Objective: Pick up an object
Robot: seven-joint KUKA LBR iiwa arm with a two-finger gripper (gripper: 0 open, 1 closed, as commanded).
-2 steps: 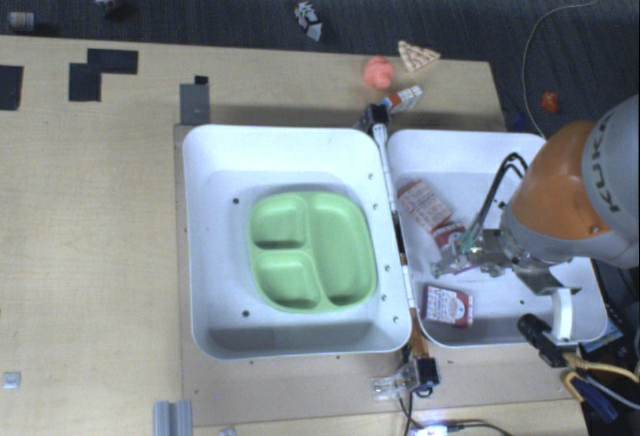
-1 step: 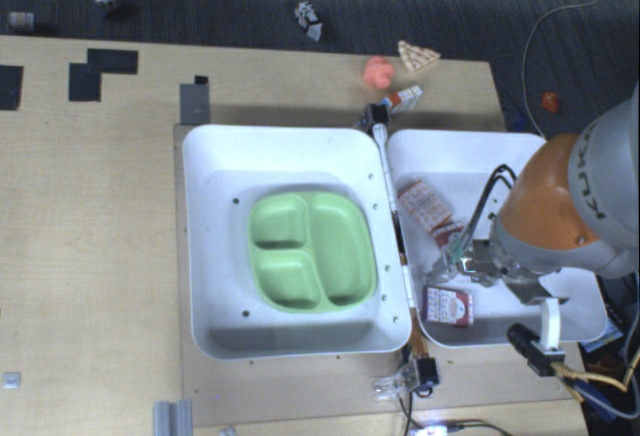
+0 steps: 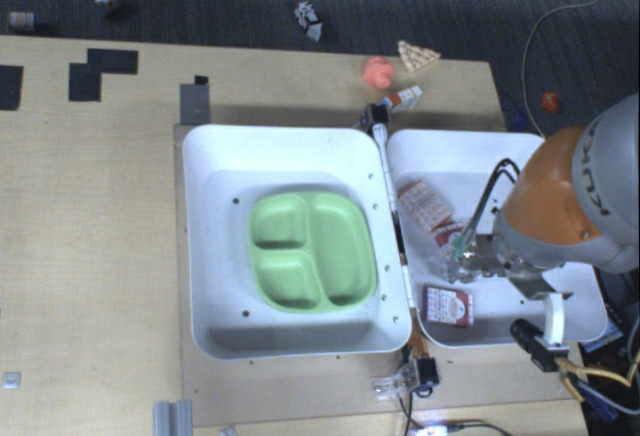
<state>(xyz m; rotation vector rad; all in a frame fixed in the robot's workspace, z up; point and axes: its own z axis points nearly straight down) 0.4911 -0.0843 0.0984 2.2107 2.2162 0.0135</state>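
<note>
Bins sit side by side on your bench: the left bin (image 3: 215,254) holds a green divided tray (image 3: 312,249), and the right bin (image 3: 440,149) holds the loose pickable pieces. The gripper (image 3: 462,259) hangs low inside the right bin, below the arm's orange band (image 3: 550,204); from this slanted view you cannot tell how its hand is set, and nothing can be seen held in it.

Your nearest candidates are a red-and-white patterned packet (image 3: 427,207) at about ten o'clock from the gripper, just beside it, and a small dark red packet (image 3: 448,306) at about six o'clock, near the bin's front wall. Both look flat and thin, probably printed film or card, so they would give little edge to catch. Judging from that, you would do well to come straight down, centre over one packet only, and press close to the floor before closing, since a flat wrapper may slide or buckle. The dark red one lies close to the wall, which could block one side; the patterned one has more open floor around it.

The bins are smooth, glossy white plastic with rounded corners; the tray is matte green with three compartments.
</note>
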